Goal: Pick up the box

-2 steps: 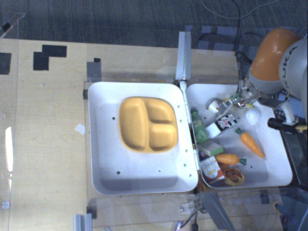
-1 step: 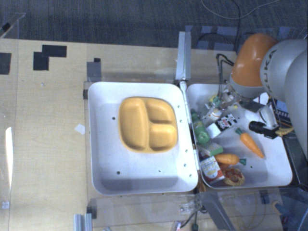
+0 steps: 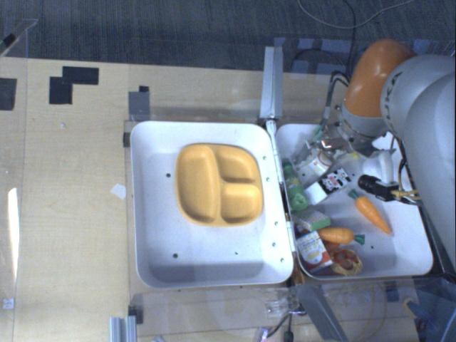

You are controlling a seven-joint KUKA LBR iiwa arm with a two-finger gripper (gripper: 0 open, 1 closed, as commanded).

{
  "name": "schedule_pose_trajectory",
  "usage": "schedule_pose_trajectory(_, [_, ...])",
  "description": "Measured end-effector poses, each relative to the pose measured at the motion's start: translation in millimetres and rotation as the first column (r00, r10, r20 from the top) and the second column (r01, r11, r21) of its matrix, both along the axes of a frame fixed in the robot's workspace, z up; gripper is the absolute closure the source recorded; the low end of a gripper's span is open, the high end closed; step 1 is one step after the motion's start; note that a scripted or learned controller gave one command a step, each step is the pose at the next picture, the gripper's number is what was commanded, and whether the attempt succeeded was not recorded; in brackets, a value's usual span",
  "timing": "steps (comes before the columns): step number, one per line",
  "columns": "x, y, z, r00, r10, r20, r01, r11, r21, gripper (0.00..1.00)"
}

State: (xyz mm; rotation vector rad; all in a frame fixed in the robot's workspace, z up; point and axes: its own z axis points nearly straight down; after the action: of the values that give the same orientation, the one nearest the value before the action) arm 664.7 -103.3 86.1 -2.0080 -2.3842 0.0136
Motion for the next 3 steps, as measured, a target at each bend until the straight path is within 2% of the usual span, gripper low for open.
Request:
schedule_pose_trajectory(1, [5,-1,14,1.0,0.005,0.021,-0.005,1.0,-0.008,1.0])
schedule_pose_trajectory(2, [6,-49,114,0.995,0.094,0.034,-0.094,0.996,-0.011,1.0])
schedule_pose_trajectory(3, [-28,8,60,1.0,0.003,0.029,-0.003,1.0,-0.009,1.0])
